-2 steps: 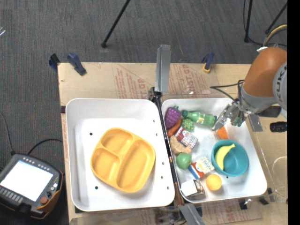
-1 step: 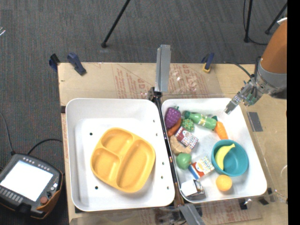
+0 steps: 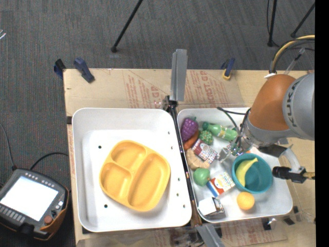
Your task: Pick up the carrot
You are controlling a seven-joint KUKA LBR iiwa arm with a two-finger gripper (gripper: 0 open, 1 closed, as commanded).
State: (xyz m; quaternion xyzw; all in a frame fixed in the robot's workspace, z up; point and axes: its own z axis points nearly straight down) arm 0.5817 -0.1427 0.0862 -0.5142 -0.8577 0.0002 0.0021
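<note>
The tool hangs low inside the right bin, at the end of an arm that reaches in from the right. Whether it is released or clenched cannot be told at this size; nothing is seen held in it. It sits just left of the teal bowl, which holds a banana, and close beside a small printed packet.

The carrot appears to be the orange sliver at the bin's left wall, wedged beneath the purple grapes and partly hidden by them. It lies apart from the tool, with the packet between.

Judged from this, the pick is not yet made: the tool would need to shift left. The crowding is the hazard, since the grapes and wall leave little room.

The left bin carries a yellow divided plate, unrelated to the task.
</note>
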